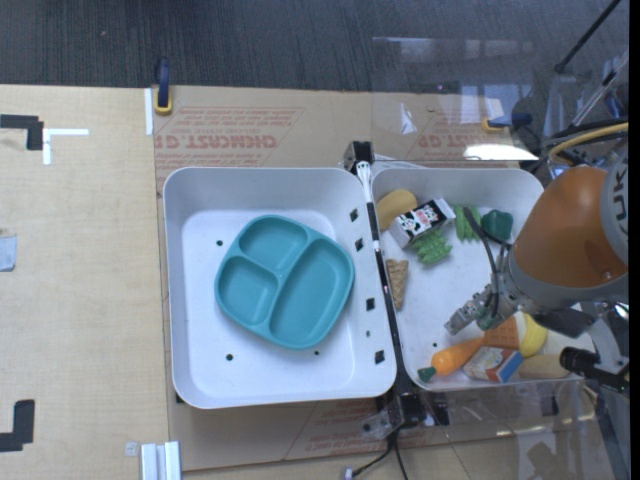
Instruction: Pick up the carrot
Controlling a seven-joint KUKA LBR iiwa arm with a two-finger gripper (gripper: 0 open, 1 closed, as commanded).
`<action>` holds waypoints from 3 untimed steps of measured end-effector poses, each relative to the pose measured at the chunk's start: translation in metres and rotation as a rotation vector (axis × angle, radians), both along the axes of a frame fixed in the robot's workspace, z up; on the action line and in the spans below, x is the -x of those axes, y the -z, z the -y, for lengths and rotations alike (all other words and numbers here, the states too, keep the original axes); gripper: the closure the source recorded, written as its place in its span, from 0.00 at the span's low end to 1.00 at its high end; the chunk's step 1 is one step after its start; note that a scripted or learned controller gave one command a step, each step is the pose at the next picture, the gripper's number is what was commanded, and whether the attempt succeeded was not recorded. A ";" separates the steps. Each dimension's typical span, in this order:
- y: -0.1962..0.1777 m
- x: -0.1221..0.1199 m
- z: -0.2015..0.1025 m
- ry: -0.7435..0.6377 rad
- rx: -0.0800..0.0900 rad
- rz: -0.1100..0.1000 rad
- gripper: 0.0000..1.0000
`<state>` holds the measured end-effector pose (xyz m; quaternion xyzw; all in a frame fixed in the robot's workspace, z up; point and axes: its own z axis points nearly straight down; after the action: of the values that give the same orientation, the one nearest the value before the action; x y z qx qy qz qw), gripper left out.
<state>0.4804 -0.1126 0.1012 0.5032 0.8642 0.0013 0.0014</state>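
Two white bins sit side by side on a bench. The left bin [190,368] holds a blue plate [285,281] with three parts, and the plate lies a bit tilted near the middle of the bin. The right bin [445,173] holds many small things. The carrot [458,356] lies near the front of the right bin, close to its front wall. It is orange, with a small green end that points to the left, and it lies flat and slanted. Just beside its right end is a small box [495,366] with red and blue on it, and a yellow thing [532,336] sits a little past that. Near the back of the bin there is a yellow piece of food [396,204], a black and white carton [420,219] next to it, and some green leafy bits [434,248] beside the carton. A brown wedge [397,280] lies by the left wall of the right bin. The arm [572,233] reaches in from the right, and its big orange band hangs over the right side of the bin. The gripper [474,313] is down low in the bin, just above and behind the carrot. It is small and blurry here, so nobody can tell if it is wide or pinched. The carrot is not seen inside it.
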 end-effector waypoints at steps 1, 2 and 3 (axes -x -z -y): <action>0.000 0.000 0.000 -0.001 0.000 0.000 0.00; 0.009 0.001 -0.013 -0.061 0.001 -0.002 0.00; 0.000 -0.001 -0.012 -0.053 0.001 0.003 1.00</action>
<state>0.4816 -0.1008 0.1010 0.4800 0.8773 0.0014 0.0028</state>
